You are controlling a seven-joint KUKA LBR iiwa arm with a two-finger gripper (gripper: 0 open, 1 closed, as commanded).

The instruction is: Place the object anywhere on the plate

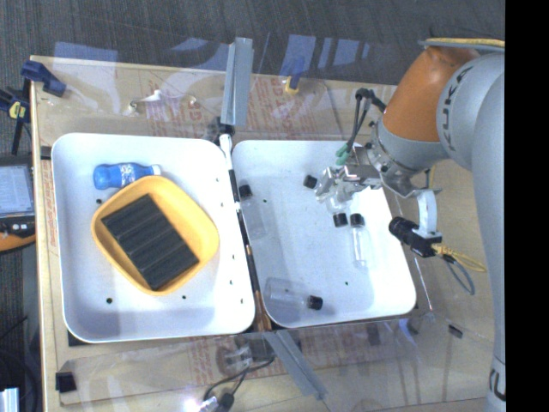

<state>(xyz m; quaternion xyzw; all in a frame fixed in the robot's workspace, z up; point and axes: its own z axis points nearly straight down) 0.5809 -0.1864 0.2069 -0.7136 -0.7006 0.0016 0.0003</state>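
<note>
Well off to the far side of my gripper [336, 187], in the neighbouring bin [64, 230], sits the yellow plate [193, 213] with a dark ridged pad [154, 241] lying on it, and a blue bottle [118, 175] lies just behind the plate's far edge. Around me in my own bin [395, 294] are clear vials with black caps: one cap [310, 181] just beside my gripper, a pair [347, 220] just below it, one vial [358, 245] lying lengthwise past those, one [255, 215] against the dividing wall, and one [292, 295] near the front edge. Nothing stands between me and the plate but the two bin walls. My arm comes in from the side, orange band over the bin's corner, wrist bent downward. Whether my fingers are parted or closed I cannot tell, and I see nothing held between them.
</note>
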